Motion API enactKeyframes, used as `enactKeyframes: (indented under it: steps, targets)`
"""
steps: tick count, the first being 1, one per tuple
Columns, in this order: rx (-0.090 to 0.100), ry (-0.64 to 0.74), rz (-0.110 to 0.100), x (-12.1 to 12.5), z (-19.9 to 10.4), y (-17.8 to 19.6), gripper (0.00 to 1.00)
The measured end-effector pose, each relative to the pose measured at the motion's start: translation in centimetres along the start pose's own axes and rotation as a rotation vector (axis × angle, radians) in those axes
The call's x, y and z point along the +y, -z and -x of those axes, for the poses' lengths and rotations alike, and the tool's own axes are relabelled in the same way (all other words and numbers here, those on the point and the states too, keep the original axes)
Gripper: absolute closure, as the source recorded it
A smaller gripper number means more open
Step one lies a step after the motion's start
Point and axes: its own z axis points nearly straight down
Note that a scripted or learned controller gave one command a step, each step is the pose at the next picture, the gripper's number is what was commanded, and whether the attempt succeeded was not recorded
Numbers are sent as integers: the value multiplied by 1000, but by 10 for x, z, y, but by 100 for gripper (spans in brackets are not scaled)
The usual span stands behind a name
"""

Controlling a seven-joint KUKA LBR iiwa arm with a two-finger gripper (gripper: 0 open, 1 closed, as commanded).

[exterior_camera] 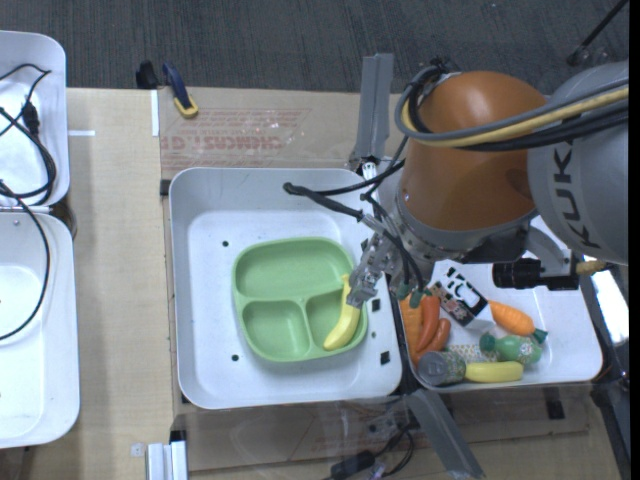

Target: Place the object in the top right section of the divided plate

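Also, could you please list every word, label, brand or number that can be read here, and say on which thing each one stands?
"KU", white letters cut off by the picture's right edge, on the grey arm.
Red mirrored lettering on the tape strip on the bench: too blurred to read.
White print on the small black card in the right bin: too small to read.

A single fixed camera looks down at a slant from above the bench, far enough off to take in both white bins: the left bin (190,298) near centre, the right bin (575,353) toward four o'clock. The arm (470,158) enters from three o'clock.
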Motion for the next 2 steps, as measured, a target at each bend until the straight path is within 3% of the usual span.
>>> enactKeyframes:
  steps: [1,2]
  targets:
    - [2,-89,-1,-24,9,-18,100]
    - [4,25,-2,-34,12,-76,100]
